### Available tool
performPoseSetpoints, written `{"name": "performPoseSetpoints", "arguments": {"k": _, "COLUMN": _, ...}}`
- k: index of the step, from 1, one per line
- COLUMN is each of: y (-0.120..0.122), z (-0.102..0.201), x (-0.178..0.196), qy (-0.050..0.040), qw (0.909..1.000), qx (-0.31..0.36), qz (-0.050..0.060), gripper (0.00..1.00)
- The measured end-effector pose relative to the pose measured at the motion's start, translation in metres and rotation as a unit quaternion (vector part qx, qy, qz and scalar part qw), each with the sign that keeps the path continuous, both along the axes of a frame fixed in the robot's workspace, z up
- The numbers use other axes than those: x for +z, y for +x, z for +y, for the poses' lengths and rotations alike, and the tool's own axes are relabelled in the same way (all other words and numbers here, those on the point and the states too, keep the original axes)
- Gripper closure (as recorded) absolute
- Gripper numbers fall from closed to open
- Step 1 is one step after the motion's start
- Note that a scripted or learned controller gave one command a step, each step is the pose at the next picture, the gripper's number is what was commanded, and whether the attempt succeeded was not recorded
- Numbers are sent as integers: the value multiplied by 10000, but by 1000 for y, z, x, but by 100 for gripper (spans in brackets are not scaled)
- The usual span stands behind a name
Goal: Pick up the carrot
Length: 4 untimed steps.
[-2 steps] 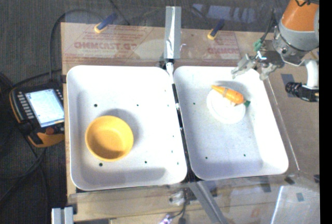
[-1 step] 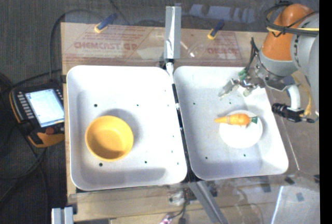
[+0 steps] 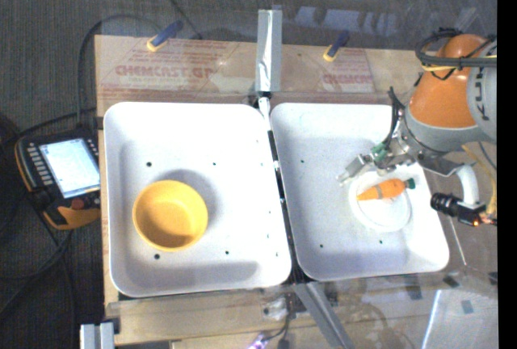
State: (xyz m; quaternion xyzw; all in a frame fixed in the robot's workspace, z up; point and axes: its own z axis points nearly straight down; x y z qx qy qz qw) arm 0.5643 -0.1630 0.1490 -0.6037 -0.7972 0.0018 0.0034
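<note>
Carrot [image 3: 382, 191], one, on one white plate [image 3: 383, 215]; claw [image 3: 380, 159] just above, grip unclear; one yellow bowl [image 3: 170, 214].

- The arm [image 3: 452, 101] is running off the picture's edge at three o'clock, so its grey body past the orange band is being cut away.
- The gripper [image 3: 380, 164] is showing as a small, blurred tangle of metal and green at about eleven o'clock from the carrot [image 3: 381, 191]; how its fingers are standing is too small to tell.
- The white plate [image 3: 384, 214] is blending into the right bin [image 3: 323, 234], so its rim is reading only faintly.
- The carrot's green end, at its three o'clock, is too small to make out in detail.
- The pendant [image 3: 60, 170] at nine o'clock is showing a lit screen whose writing is too blurred to read.
</note>
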Motion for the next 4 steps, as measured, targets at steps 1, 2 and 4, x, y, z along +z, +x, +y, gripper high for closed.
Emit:
{"name": "performPoseSetpoints", "arguments": {"k": 1, "y": -32, "z": -23, "x": -56, "qy": 5, "qw": 10000, "qx": 39, "qz": -54, "gripper": 0}}
{"name": "performPoseSetpoints", "arguments": {"k": 2, "y": -73, "z": 27, "x": -19, "qy": -13, "qw": 9944, "qx": -1047, "qz": -121, "gripper": 0}}
{"name": "performPoseSetpoints", "arguments": {"k": 4, "y": -77, "z": -21, "x": -57, "qy": -14, "qw": 9986, "qx": -531, "qz": -73, "gripper": 0}}
